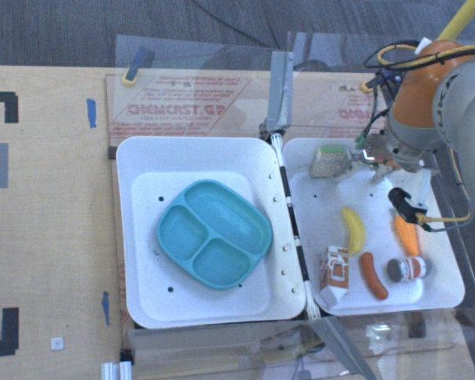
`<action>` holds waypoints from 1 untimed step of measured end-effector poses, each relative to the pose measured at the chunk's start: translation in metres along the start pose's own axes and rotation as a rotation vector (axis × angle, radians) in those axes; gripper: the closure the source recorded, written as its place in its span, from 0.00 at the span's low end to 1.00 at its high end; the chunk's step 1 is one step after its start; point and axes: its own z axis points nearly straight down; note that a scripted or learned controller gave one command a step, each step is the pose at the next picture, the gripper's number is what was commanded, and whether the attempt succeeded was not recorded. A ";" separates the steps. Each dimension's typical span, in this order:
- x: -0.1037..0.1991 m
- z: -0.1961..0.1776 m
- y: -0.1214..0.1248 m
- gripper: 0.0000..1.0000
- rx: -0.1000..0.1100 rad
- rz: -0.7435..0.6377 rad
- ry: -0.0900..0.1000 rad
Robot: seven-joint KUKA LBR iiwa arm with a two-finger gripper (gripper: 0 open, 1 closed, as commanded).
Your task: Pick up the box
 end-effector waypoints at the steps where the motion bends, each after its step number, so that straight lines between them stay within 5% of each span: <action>1: -0.038 0.000 0.007 0.00 -0.001 0.048 0.012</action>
